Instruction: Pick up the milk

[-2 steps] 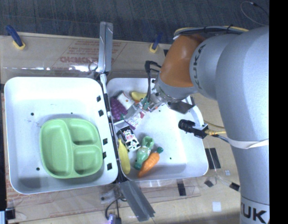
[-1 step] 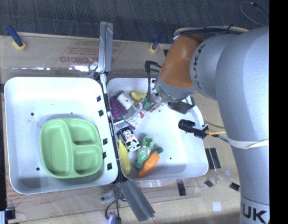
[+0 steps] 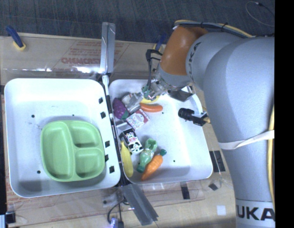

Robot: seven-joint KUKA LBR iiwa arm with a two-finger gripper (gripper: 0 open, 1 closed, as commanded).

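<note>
**Gripper at far end of right bin; milk untouched**

Landmark for all positions: the milk carton (image 3: pixel 131 141), a small black-and-white box lying in the right bin (image 3: pixel 185 146), close against the wall this bin shares with the left bin (image 3: pixel 23 108).

- Gripper (image 3: pixel 151 90): well apart from the milk carton, up-view and slightly right of it, low over the bin's far end. How far it is open cannot be told, since the wrist covers it. Nothing can be seen held in it. Its tip sits right at a small yellow piece (image 3: pixel 148 99); contact cannot be confirmed.
- Just up-view of the milk carton: a pink-and-white packet (image 3: pixel 137 120), near but not clearly touching.
- Further up-view: a purple item (image 3: pixel 119 108) by the shared wall, a silvery packet (image 3: pixel 132 99) beside it, and an orange sausage-like piece (image 3: pixel 152 108) to their right.
- Just down-view of the milk carton: a yellow banana (image 3: pixel 126 161) along the shared wall, touching or nearly touching the carton.
- Right of the milk carton, just beside it: a green item (image 3: pixel 146 156), with a carrot (image 3: pixel 153 165) below it.
- Left of the milk carton, across the wall: a green divided plate (image 3: pixel 73 150) in the left bin.
</note>
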